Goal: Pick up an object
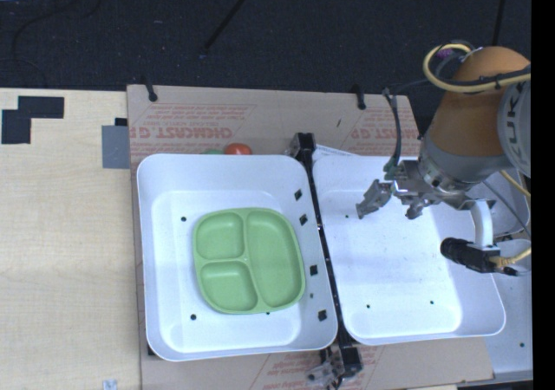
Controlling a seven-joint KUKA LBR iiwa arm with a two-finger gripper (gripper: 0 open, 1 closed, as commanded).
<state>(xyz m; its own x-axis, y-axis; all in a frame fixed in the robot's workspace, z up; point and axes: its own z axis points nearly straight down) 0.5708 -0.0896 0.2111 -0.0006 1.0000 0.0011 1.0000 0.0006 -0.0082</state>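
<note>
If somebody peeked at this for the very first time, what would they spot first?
Probably the bright green plate, split into three sections, lying flat in the middle of the left bin. Next comes the big grey and orange robot arm reaching in from the right, its gripper hanging open over the right bin with nothing between its fingers. A small orange-red thing peeks out just behind the left bin's far rim.

Red object (238, 150) behind left bin (156, 206) far rim: mostly hidden, identity unclear. Arm (473, 120) cut off at right edge. Small item at bottom edge (334, 371) cropped, blurred.
</note>
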